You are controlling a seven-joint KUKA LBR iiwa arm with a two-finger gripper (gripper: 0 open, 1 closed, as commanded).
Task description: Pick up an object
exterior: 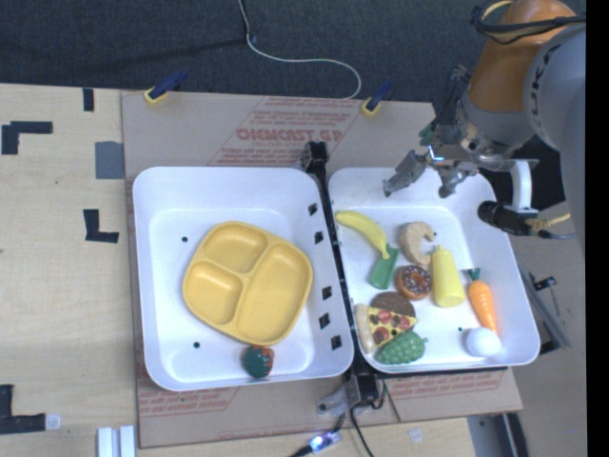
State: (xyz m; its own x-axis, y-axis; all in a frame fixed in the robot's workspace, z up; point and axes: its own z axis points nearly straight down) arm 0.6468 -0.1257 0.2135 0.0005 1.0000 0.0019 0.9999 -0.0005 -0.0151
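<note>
We see the worktop [57, 255] carrying two bins. The left bin [157, 255] holds a yellow divided plate [247, 281], likely as a drop-off spot. The right bin [509, 265] crowds the pickable toy food: banana [362, 228], carrot [482, 303], pizza slice [383, 324]. At its one o'clock corner our gripper [425, 182] hovers, jaws released and holding nothing, the arm [533, 55] tilted inward.
</note>
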